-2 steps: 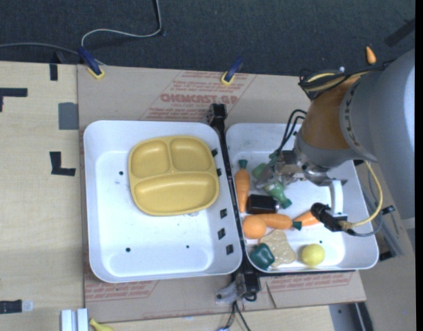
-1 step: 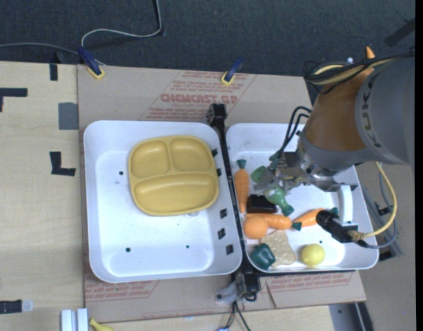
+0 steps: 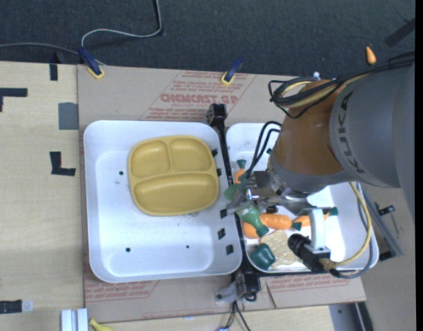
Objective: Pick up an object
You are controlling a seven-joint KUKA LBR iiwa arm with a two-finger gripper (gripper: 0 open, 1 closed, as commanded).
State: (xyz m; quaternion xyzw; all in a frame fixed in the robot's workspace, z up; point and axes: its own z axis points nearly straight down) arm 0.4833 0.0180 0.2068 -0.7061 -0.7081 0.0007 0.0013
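Small toy foods, among them an orange carrot and a green piece, lie in the right bin under my wrist. My pincer sits over them; grip state indeterminable. Cardboard reads "CHEMCAST GP". Left bin holds a yellow divided plate.

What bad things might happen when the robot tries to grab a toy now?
The toys in the right bin are crowded: the toy carrot touches its neighbours, and the green toy lies close below, so the gripper may pinch two, or push one aside. It also works right beside the divider between the bins and might bump it.
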